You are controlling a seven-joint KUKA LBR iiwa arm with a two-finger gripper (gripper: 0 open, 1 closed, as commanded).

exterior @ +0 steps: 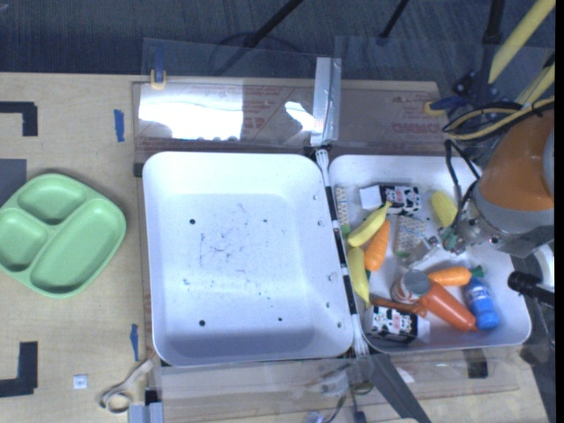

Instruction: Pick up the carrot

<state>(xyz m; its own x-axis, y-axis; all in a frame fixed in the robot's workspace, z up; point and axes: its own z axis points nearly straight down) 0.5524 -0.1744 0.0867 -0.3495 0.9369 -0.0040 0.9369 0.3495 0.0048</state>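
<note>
Three orange carrot-like pieces lie in the right bin (520,324). A small carrot (450,277) with a green end lies across the middle right. A bigger orange cone (446,307) lies slantwise just below it. A third carrot (377,248) rests by the left wall, against a yellow banana (368,226). My gripper (456,235) hangs low over the bin's right half, just above and apart from the small carrot, under the arm's orange band (522,171). Nothing shows held in it.
The right bin also holds a blue bottle (482,305), a yellow piece (443,208), a second banana (359,273), black-and-white cartons (399,197) (393,323) and a small can (415,285). The left bin (167,183) sits alongside. A green divided plate (60,233) lies far left.
</note>
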